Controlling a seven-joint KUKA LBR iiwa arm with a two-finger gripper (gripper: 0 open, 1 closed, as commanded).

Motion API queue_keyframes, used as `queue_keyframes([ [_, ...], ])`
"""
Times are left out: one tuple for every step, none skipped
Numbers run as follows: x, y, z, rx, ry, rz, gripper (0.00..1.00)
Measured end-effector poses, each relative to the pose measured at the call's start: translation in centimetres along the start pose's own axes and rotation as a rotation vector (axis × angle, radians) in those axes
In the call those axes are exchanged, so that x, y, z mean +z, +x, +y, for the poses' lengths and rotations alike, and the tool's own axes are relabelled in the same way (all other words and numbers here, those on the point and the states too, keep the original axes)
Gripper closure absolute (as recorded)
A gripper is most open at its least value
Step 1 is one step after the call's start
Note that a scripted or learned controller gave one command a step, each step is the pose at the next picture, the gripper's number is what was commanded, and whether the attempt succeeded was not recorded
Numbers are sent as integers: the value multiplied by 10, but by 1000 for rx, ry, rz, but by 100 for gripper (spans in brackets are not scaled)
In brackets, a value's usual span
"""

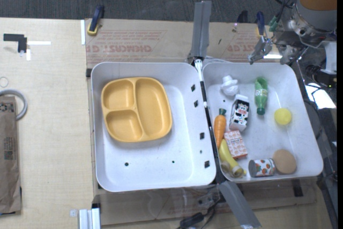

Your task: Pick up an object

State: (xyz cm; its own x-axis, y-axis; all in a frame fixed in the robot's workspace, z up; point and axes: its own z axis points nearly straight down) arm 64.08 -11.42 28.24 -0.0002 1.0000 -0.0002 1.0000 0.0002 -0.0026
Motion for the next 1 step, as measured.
queue_keyframes([
  [97,8,-64,-204,0,-1,0],
])
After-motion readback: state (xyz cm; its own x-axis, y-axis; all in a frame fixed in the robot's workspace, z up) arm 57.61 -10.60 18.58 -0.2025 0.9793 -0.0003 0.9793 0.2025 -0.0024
